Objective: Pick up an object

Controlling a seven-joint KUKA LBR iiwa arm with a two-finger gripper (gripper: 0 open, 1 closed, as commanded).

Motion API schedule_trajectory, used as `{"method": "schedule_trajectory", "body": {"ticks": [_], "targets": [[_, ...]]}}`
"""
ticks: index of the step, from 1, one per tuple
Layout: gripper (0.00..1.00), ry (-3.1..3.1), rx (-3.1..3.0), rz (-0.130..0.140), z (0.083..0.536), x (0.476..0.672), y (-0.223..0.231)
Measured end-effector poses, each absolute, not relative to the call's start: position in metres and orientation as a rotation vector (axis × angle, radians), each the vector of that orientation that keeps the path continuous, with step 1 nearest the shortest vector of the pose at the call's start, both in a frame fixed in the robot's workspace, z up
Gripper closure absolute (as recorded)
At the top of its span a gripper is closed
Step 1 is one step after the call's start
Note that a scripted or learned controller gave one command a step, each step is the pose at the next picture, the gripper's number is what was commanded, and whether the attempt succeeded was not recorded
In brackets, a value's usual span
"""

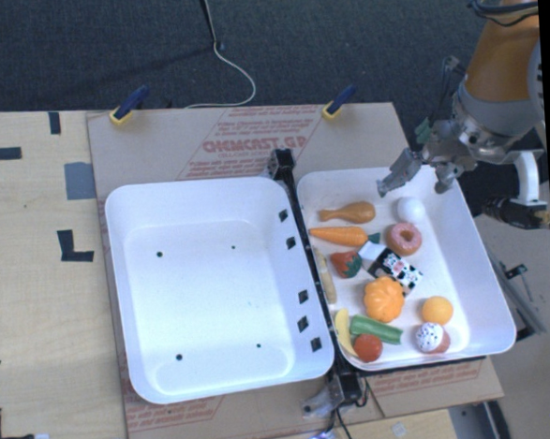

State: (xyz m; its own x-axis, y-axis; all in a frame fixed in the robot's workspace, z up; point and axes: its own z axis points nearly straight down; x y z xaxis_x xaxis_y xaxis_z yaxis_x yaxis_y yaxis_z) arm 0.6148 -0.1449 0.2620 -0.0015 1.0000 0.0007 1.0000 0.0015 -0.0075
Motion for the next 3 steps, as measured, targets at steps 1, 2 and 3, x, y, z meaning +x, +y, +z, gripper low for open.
{"method": "schedule_trajectory", "body": {"ticks": [1, 2, 3], "targets": [[0.00, -2.212, -2.202, 0.020, 0.106, 0.611, -0.094], [1.00, -2.215, -2.209, 0.017, 0.121, 0.613, -0.097], [1.00, -2.212, -2.223, 0.005, 0.080, 0.564, -0.137]]}}
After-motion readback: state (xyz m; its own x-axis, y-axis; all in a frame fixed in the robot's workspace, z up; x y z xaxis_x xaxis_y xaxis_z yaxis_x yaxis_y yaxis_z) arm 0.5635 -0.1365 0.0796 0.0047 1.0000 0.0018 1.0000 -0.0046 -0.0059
